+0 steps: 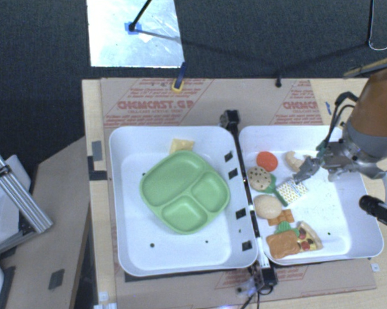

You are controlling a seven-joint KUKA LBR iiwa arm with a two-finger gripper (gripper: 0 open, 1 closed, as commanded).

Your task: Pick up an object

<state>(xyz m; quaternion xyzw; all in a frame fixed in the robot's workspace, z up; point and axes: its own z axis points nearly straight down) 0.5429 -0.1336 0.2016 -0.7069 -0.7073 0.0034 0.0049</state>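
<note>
Claw (307, 170): low in the right bin (359, 201), reaching in from the right; tip is over the left-centre clutter, just above/right of a small green-and-white checkered piece (291, 191). Can't tell from this angle whether it's spread or clenched, and nothing is visibly held.
Arm (371, 120): grey w/ orange band, hanging over the bin's right side.
Targets: all toy food, bunched along the right bin's left side — red tomato-like piece (267, 160), tan lump (294, 160), speckled cookie (259, 178), tan bun (268, 206), small orange cracker (286, 216), pizza slice (306, 237), orange-brown slab (284, 244).
Nearest pick: prob. the checkered piece, since the tip is almost on it; whether it's touching is unclear.
Left bin (130, 249): holds a green divided plate (184, 191) and a yellow wedge (181, 145) just behind it; well apart from the claw.
Step in hand: by my read, closing in for a grasp, not yet lifting.
How to do it well: centre over one item, not the gap btwn neighbours; come straight down, close across the narrow side, then lift vertically.
Risk: pieces are packed close, so a stray finger could nudge the cookie or tan lump; flat pieces may slip out.
</note>
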